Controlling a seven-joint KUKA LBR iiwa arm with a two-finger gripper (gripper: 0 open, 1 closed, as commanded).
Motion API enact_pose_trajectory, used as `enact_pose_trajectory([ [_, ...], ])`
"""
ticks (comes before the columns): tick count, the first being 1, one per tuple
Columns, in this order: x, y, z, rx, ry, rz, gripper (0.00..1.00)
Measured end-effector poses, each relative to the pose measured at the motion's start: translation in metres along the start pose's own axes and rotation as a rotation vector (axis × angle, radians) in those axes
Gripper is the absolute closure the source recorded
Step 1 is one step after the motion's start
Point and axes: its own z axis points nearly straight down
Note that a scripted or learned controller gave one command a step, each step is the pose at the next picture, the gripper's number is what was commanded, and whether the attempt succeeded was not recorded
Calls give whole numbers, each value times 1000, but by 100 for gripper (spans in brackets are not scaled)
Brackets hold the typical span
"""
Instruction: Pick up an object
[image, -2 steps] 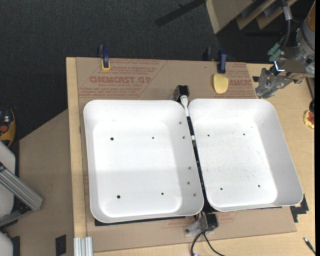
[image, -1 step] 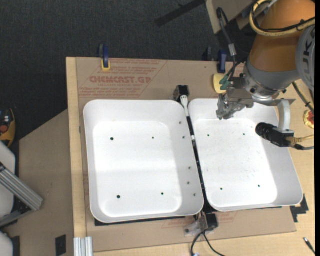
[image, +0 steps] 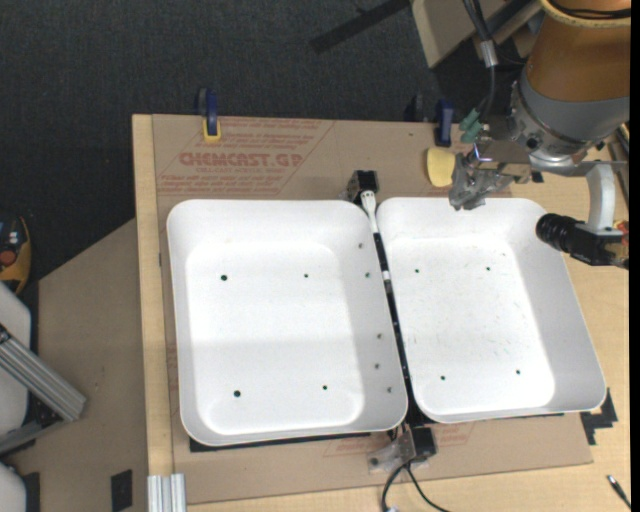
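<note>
- Two shallow white bins side by side on a cardboard-covered desk (image: 250, 150): left bin (image: 200, 240), right bin (image: 560, 310).
- No loose object seen lying inside either bin; only small dark dots on the floors.
- One candidate for picking: a small pale yellow lump (image: 439, 166), resting on the desk just beyond the far rim of the right bin, beside a blue clamp (image: 444, 124).
- Pincer (image: 468, 196) hanging at the far edge of the right bin, just right of the yellow lump and apart from it.
- Pincer state: cannot tell how far open, tips too small and dark against the rim; nothing visible between them.
- Handling, as a guess: rounded, matte, probably light and a little soft like foam or rubber, so unlikely to break but apt to roll or squirt sideways under an off-centre squeeze.
- Best hold, by judgement: across the narrow middle, straight from above, centred over the lump.
- Risk: clamp and bin rim close by, little room for approach.
- Task stage: not yet picked up.
</note>
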Motion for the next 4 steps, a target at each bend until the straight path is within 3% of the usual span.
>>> enact_pose_trajectory([
  [1,39,35,77,15,1,-2,100],
  [2,145,50,105,10,4,-8,100],
  [3,140,33,78,7,1,1,100],
  [4,-25,29,21,0,-8,18,100],
])
